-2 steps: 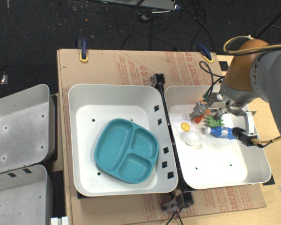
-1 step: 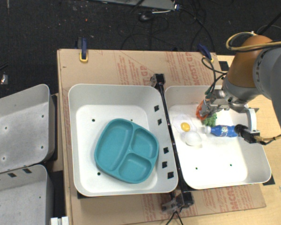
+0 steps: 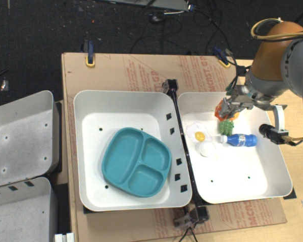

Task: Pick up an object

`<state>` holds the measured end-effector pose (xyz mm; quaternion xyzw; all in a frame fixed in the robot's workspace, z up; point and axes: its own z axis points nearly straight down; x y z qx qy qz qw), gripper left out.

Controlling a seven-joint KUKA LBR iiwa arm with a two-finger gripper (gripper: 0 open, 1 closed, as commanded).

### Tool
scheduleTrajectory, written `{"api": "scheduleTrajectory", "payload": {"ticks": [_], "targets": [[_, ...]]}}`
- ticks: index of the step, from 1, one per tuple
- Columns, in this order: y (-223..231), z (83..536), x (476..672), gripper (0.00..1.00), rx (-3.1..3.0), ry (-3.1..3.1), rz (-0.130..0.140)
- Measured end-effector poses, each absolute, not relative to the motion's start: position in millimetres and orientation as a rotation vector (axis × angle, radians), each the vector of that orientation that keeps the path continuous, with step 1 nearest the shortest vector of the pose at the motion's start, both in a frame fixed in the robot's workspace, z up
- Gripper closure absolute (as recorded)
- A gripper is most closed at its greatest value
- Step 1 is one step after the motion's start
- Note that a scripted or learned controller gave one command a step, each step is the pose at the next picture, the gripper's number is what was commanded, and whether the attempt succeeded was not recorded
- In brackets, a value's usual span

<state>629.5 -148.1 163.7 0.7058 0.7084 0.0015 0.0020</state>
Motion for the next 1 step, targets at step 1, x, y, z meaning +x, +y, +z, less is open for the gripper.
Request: {"api": "scheduleTrajectory", "payload": {"ticks": [1], "targets": [[-148.5,224.2,639.4,1.0,2.213,2.221,0.006]]}}
